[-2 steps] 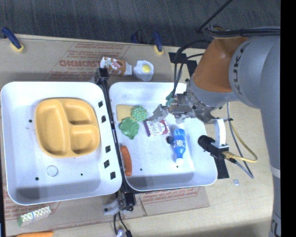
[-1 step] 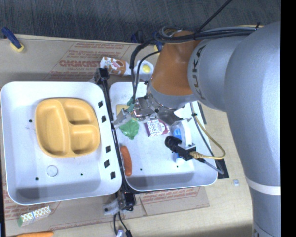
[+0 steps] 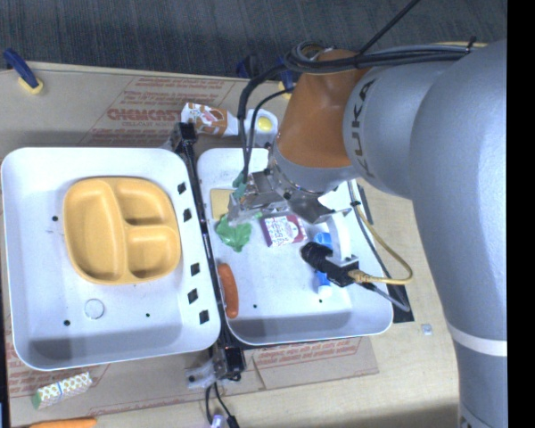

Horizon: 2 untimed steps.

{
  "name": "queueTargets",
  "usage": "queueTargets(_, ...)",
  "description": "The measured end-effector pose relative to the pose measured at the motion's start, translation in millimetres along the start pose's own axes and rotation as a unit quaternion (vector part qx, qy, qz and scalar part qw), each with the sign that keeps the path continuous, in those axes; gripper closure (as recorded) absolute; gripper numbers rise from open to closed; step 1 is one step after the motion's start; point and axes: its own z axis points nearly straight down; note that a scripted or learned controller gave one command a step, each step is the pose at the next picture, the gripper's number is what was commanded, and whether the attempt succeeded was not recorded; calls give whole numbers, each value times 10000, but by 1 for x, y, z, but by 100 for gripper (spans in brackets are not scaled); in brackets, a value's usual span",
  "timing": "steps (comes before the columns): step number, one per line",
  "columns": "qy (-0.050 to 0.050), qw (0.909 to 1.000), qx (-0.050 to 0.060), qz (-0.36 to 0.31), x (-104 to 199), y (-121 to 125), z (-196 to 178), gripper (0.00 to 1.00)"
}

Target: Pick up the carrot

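Against the right bin's [image 3: 290, 333] left wall, one carrot [image 3: 229, 290]; tool [image 3: 250, 205] above, grip state unclear.

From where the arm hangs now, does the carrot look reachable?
Probably yes. The carrot lies bare against the right bin's left wall, nothing on top; the tool hovers nearby over the green item. The wall may crowd a finger.

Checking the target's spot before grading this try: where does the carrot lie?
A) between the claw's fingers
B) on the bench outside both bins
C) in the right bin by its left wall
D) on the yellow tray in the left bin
C: the carrot lies in the right bin against its left wall, below the green item.
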Motion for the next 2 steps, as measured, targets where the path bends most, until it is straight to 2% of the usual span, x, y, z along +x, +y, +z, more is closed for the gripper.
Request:
queueTargets(1,1,9979,-3,655,46,-38,11,100)
queueTargets(2,7,9764,7,2160,75,-71,5,100)
